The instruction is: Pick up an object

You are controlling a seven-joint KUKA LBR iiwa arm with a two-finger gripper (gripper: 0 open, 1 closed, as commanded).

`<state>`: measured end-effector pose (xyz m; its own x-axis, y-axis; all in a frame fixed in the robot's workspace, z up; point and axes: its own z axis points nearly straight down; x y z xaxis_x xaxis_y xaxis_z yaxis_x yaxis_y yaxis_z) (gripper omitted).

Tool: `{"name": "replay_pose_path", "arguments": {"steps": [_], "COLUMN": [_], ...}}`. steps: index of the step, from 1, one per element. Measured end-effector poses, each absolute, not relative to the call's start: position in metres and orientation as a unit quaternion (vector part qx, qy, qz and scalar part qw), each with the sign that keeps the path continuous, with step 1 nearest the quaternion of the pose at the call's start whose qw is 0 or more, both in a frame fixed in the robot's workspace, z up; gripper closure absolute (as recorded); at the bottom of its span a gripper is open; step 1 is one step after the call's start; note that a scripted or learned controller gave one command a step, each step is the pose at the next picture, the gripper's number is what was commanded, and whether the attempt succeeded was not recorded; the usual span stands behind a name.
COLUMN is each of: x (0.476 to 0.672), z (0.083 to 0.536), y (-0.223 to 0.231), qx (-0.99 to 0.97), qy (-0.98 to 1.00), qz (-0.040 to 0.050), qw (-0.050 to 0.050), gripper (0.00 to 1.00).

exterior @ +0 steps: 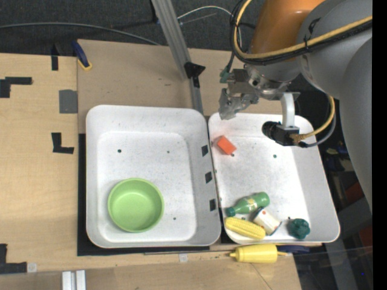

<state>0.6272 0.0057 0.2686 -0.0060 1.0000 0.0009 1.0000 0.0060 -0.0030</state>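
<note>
— Hovering over the right bin's [314,180] far-left corner, the gripper [230,109] hangs above the worktop [36,162]; whether it is wide or narrow cannot be told.

— And the objects?

— An orange block [225,145] lies just below it. A green bottle [248,204], corn cob [244,228] and dark green piece [298,227] crowd the near edge; a green bowl [136,205] sits in the left bin [97,162].

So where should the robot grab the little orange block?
Probably across its two short sides, coming straight down from above. The orange block lies flat and alone on the right bin's floor near the far left corner, so there's room around it. The gripper hangs just above and beyond it already.
</note>
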Motion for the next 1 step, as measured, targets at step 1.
{"name": "replay_pose_path", "arguments": {"steps": [1], "x": [0.6179], "z": [0.2671], "y": [0.0616], "qx": [-0.705], "qy": [-0.71], "qz": [0.0006], "qw": [0.001], "gripper": [1.0]}}
